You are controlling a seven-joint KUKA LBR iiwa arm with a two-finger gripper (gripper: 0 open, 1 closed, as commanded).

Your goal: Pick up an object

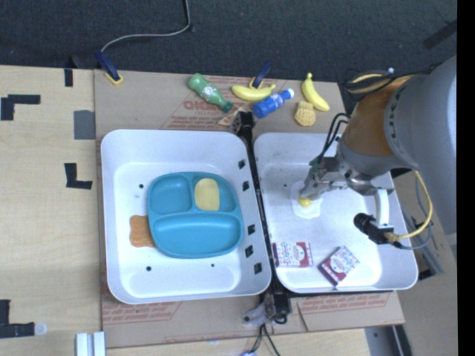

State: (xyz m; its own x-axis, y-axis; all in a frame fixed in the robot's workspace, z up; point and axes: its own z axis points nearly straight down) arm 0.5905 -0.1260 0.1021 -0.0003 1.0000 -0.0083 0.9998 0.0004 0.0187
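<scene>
a slanted overhead look at a bench with two shallow white bins side by side. the grey arm with its orange band reaches in from the right, and its gripper (310, 191) is lowered into the right bin (386, 273), near that bin's middle. right at the fingertips lies a toy fried egg (306, 205), a flat white disc with a small yellow yolk; the tips meet it at the yolk end, toward the bin's left side, and the white spreads out toward the bin's near edge. whether the gripper is wide or narrow, or has anything clamped, cannot be told from this angle, since the wrist covers the tips. judging by its look, the egg is a light, stiff plastic piece, thin and smooth, so it would likely slide on the bin floor and give little to pinch at the rim; the raised yolk seems the better place to take hold. along the near edge of the same bin lie two small red and white packets, one (291, 254) near the left corner and another (339, 263) toward the middle, both well apart from the gripper. the left bin (119, 162) carries a blue divided plate (194, 221) with a yellow piece (207, 194) in its upper right compartment, and an orange piece (139, 231) peeks out at the plate's left side.
</scene>
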